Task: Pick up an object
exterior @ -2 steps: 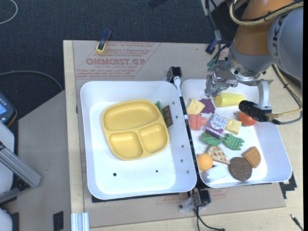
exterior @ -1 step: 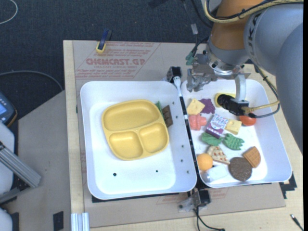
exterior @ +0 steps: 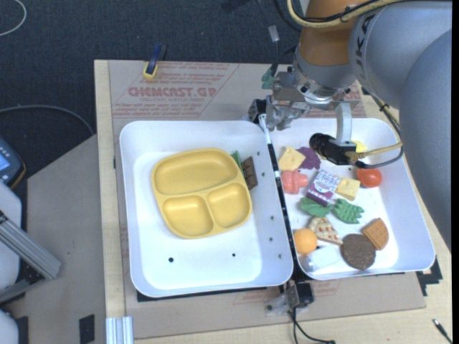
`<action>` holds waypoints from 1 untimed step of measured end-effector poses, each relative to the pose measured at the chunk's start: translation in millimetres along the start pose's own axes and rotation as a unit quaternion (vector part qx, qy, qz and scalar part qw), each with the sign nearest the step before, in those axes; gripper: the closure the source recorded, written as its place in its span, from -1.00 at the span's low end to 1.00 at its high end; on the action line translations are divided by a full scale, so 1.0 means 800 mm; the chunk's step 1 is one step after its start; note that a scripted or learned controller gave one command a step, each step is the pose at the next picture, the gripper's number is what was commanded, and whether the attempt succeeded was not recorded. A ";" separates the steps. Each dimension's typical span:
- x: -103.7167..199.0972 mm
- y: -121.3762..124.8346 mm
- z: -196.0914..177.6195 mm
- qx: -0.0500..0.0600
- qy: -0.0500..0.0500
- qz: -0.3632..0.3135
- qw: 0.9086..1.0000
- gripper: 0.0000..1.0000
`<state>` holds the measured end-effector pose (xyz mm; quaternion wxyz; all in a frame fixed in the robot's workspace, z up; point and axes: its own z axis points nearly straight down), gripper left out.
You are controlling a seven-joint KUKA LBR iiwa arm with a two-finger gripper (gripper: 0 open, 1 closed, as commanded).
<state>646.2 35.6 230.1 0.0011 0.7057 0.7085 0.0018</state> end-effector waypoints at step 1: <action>-0.007 -0.015 0.020 0.004 -0.001 0.002 1.000 1.00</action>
